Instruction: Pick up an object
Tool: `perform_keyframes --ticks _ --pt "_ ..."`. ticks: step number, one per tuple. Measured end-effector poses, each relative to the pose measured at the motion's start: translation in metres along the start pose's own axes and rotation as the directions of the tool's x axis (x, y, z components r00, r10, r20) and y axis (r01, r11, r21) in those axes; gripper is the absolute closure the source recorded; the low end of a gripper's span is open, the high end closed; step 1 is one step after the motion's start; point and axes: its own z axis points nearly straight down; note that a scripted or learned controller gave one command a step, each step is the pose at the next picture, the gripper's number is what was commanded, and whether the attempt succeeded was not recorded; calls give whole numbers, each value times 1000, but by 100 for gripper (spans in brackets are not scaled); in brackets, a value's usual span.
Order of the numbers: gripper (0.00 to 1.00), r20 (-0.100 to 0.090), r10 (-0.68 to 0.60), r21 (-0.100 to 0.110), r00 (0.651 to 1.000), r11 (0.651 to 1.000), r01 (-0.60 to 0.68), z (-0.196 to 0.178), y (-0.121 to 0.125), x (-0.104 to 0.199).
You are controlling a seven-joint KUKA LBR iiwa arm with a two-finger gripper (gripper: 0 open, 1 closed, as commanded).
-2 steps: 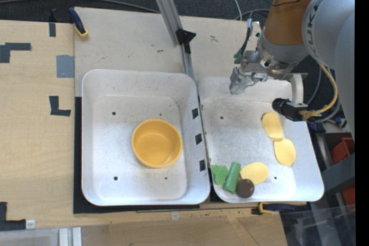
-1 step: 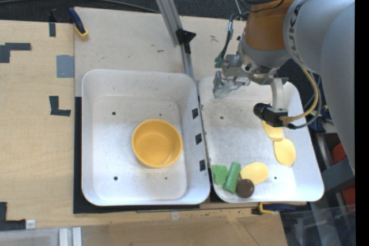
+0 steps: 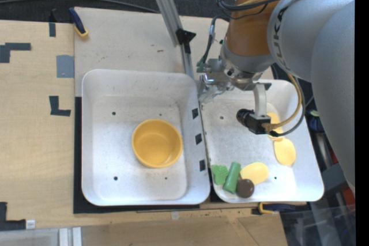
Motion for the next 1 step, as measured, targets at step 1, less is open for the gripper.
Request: perform_keyframes --ticks 1 --pt "100 1 -1 2 1000 1000 1 7 -23 57"
